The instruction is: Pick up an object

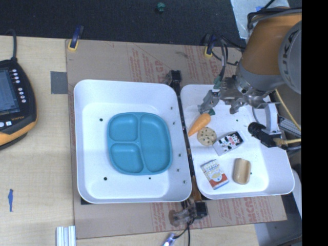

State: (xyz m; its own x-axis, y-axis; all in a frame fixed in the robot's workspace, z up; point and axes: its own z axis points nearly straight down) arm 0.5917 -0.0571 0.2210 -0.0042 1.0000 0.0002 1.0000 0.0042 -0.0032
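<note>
Orange carrot (199,124) lies diagonally, tip toward lower left, beside cookie (206,136).

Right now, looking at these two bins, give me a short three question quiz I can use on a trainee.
1. True or false: the blue divided plate lies in the left bin.
2. Which item in the right bin lies nearest the gripper? A) carrot B) tan cylinder C) small carton
3. Fill in: the round cookie sits between the carrot and the black and white ______.

Key
1. True.
2. A, the carrot, just below the gripper's left side.
3. Box; it lies to the cookie's right.
</note>
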